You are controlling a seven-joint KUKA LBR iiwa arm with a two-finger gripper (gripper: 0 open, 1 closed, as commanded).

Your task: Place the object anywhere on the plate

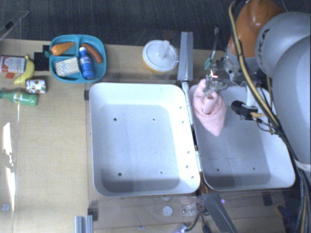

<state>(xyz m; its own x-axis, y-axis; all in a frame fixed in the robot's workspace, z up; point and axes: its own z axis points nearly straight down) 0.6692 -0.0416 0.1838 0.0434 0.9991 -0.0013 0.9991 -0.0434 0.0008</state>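
A grey robot arm reaches in from the right and its gripper [212, 85] pinches the top of a pink cloth [210, 109], which hangs bunched and limp over the near-left corner of the right bin [252, 174]. The fingers look closed on a gathered fold of the fabric, with most of the cloth dangling below them against the bin's floor and its left wall.

The only plate in sight, a blue divided plate [99, 57], sits well apart on the bench beyond the left bin [141, 144], and already carries toy food and a small blue bottle [86, 62]. A white lidded cup [160, 56] stands between the cloth and that plate.

The risks, judging from this: the grip is on a small fold, so the cloth could slip free on the long carry across the left bin. Its trailing end could snag on the rim between the bins or brush the cup. On a crowded plate, it may drape half off the edge.
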